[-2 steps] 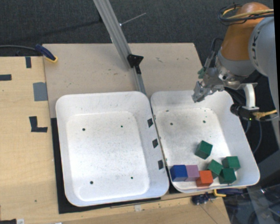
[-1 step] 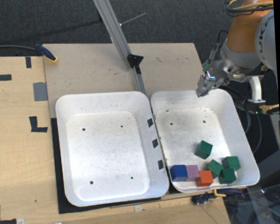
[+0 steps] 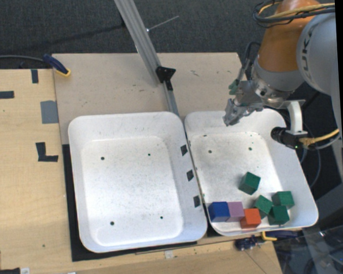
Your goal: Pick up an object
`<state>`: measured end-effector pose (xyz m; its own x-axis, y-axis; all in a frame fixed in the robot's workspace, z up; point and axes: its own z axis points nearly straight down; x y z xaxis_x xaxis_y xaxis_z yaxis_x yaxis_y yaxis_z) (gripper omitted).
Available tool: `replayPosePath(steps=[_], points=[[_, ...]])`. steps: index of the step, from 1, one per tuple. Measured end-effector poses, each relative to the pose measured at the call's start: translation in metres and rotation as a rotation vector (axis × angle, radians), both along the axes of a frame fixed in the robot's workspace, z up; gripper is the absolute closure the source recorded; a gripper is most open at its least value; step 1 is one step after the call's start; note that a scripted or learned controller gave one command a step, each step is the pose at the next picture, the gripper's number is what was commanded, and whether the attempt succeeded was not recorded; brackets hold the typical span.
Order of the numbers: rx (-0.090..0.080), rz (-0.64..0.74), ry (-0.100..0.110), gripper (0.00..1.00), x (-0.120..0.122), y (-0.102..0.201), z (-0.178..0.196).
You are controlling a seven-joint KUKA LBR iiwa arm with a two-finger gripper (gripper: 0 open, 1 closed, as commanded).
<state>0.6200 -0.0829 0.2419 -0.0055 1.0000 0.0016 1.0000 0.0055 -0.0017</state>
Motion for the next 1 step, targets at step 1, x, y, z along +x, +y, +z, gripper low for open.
replayPosePath(steps=[1], points=[[0.001, 0.002, 0.0, 1.0, -0.0035, 0.0613, -0.0041]])
